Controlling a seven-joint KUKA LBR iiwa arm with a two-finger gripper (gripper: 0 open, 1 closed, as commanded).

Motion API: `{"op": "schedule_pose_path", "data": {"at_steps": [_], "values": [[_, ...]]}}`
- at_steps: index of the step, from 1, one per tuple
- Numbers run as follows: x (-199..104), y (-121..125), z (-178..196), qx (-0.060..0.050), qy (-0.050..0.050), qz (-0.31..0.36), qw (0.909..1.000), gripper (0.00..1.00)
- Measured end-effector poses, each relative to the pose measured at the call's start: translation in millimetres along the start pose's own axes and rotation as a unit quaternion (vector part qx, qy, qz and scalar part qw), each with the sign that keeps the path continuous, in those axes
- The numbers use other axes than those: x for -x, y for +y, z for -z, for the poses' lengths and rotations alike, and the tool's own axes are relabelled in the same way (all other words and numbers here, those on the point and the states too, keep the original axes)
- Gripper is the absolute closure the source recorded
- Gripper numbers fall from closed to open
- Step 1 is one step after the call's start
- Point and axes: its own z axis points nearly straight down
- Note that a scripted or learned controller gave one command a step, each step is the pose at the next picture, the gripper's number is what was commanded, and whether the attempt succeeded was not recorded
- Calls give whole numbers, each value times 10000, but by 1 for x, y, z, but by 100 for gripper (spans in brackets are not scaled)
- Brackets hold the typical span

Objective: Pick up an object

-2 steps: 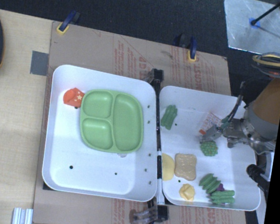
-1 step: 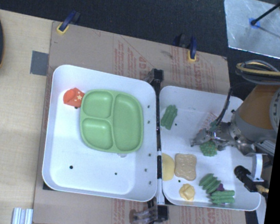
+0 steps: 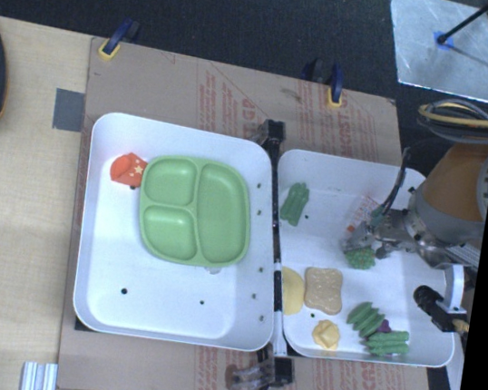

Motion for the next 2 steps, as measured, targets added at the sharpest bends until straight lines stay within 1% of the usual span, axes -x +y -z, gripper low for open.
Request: {"op": "schedule_pose_path", "data": {"at_steps": [1,2], "values": [[-52,40,-10,31,-4,5,10000,100],[-128,28,97,63,11,9,10000,100]]}}
